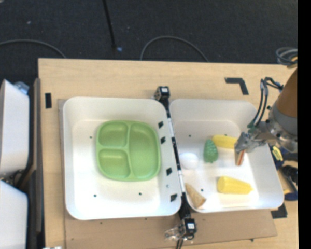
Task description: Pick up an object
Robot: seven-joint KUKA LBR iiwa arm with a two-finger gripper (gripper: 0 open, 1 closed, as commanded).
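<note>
The pincer (241, 150) hangs over the right bin (259, 198); whether it is open or closed cannot be told. Just left of it lie a yellow block (224, 141) and a knobbly green piece (211, 151), further left a white ball (188, 160), below it a yellow wedge (234, 185) and a brown cone (195, 196). The left bin (80, 191) holds a smooth green divided plate (128, 150)

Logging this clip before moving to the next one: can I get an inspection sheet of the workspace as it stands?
Surface: light wooden bench bearing two shallow white bins, left bin and right bin.
Job's things: in the right bin, two yellow blocks, a green knobbly toy, a small white ball, a tan wedge.
Clutter: green divided plate in the left bin.
Grippers: two-finger gripper over the right bin, holding nothing.
Cables: black cables on the floor.
Surroundings: dark carpet.
</note>
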